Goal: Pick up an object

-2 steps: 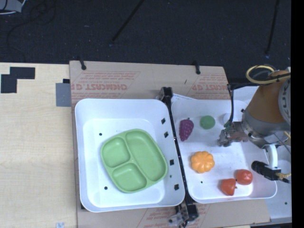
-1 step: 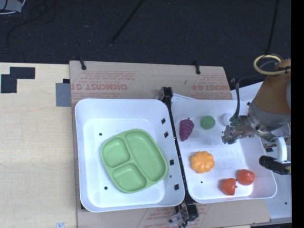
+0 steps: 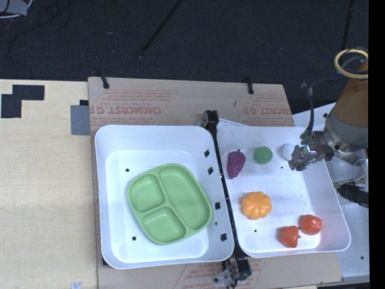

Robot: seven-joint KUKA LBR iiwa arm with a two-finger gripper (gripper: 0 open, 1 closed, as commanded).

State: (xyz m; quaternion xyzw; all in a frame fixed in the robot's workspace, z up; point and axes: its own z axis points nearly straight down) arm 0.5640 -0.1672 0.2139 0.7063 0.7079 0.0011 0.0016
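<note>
The right bin [image 3: 319, 191] holds several toy foods: a purple grape bunch [image 3: 234, 163], a green round piece [image 3: 262, 155], an orange pumpkin [image 3: 256, 205], a red tomato [image 3: 310, 224] and a red piece [image 3: 289, 236] beside it. My gripper [image 3: 299, 159] hangs over the bin's far right part, to the right of the green piece and apart from it. I see nothing between its fingers.
The left bin [image 3: 114, 161] bears a green divided plate [image 3: 168, 203]. A black clip ridge [image 3: 218, 179] joins the two bins. Cardboard [image 3: 180, 104] lies under them, and cables [image 3: 355, 194] trail at the right edge.
</note>
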